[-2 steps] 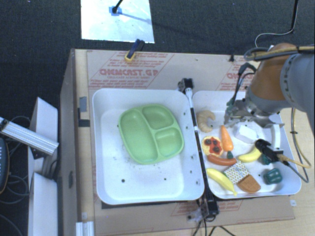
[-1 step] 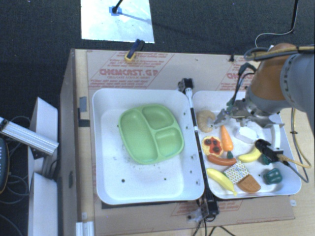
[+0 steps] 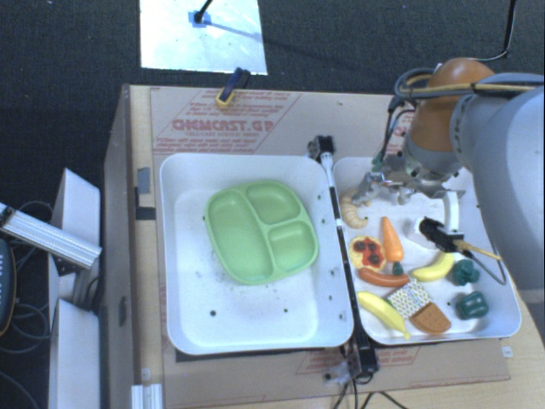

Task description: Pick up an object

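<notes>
Just above toys [image 3: 400, 262] — hand [image 3: 387, 187].

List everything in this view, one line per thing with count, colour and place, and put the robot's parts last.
left bin: 1, white, left half of the bench
divided plate: 1, light green, lying in the left bin
right bin: 1, white, right half of the bench
carrot: 1, orange, middle of the right bin
pizza slice: 1, red and yellow, left of the carrot
hot dog: 1, red, below the pizza slice
bananas: 2, yellow, front of the right bin
green toys: 2, dark green, right bin's right side
arm: 1, grey with an orange band, over the right bin
gripper: 1, metal, above the right bin's rear
</notes>
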